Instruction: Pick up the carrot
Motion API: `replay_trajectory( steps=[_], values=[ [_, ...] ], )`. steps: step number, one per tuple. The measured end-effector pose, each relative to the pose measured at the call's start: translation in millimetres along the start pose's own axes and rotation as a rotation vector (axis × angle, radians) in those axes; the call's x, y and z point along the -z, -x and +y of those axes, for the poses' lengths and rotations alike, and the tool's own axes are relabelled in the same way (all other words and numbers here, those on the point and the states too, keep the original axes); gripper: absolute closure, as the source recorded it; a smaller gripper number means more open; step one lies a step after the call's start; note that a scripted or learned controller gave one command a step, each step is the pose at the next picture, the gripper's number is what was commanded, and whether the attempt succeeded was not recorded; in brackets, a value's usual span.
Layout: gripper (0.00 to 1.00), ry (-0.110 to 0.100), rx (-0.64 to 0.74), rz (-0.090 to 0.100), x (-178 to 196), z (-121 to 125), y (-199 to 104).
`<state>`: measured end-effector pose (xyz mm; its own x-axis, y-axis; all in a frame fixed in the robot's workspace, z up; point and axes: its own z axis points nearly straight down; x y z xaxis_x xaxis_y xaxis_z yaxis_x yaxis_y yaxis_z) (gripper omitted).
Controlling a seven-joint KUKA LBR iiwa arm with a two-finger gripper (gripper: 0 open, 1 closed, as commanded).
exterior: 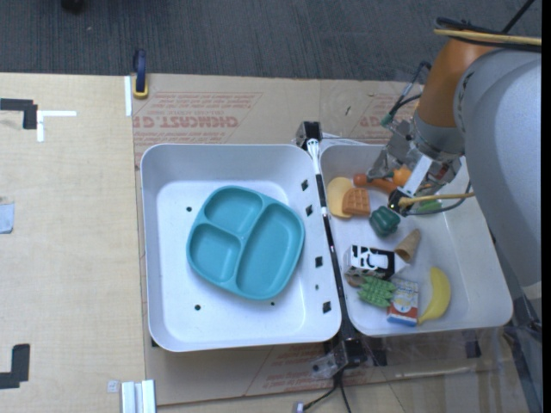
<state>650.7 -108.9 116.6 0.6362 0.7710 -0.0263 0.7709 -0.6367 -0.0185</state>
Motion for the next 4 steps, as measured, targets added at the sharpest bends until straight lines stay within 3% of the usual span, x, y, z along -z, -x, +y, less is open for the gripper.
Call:
replay_trajectory(
  steps=[1,2,3,4],
  values=[
    [0.00,0.000,-0.129,0.058,-14,37,44],
    [1.00,0.019,-0.120,0.052,-3,40,45],
    [1.00,0.011,-0.044,0.024,-29,-65,61],
    [1.00,0.013,-0.283,0.027,71,-131,38]
  ],
)
